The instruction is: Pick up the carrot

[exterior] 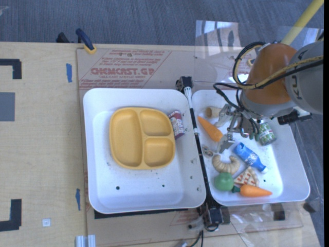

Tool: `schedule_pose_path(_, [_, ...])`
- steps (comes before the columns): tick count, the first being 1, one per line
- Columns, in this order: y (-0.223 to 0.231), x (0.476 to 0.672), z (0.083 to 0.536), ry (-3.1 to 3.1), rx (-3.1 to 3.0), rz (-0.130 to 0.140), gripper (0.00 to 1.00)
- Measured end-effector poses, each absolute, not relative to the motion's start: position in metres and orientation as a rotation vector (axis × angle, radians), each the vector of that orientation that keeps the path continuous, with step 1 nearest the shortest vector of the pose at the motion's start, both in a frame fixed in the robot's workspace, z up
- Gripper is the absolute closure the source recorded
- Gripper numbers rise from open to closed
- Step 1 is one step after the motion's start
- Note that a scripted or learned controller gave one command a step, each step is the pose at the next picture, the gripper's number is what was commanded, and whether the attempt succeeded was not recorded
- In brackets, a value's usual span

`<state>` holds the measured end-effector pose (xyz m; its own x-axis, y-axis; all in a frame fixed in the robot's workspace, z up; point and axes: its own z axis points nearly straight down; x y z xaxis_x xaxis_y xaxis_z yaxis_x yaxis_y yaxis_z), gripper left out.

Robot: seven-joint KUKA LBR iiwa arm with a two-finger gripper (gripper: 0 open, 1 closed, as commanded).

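Note:
An orange carrot (211, 128) lies slanted in the upper left of the right bin (293, 163). A second orange carrot-shaped piece (255, 191) lies near that bin's front edge. My gripper (233, 134) hangs just right of the upper carrot, low over the bin. Its fingers (225, 141) stand open with nothing between them, and the carrot lies beside them, apart from the gripper.
A blue packet (250, 156), a pale ring-shaped item (226, 163), a green ball (223, 181), a waffle-like piece (247, 178) and a green-white item (266, 134) crowd the right bin. The left bin (97, 153) holds a yellow divided plate (141, 137) and a small can (177, 123).

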<state>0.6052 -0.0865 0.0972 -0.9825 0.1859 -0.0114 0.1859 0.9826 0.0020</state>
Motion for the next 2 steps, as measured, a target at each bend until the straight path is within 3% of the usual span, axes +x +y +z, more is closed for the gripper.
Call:
schedule_pose_path(1, [-0.094, 0.581, 0.090, 2.944, 1.069, 0.003, 0.00])
schedule_pose_path(2, [-0.109, 0.628, 0.089, 2.846, 1.306, 0.005, 0.00])
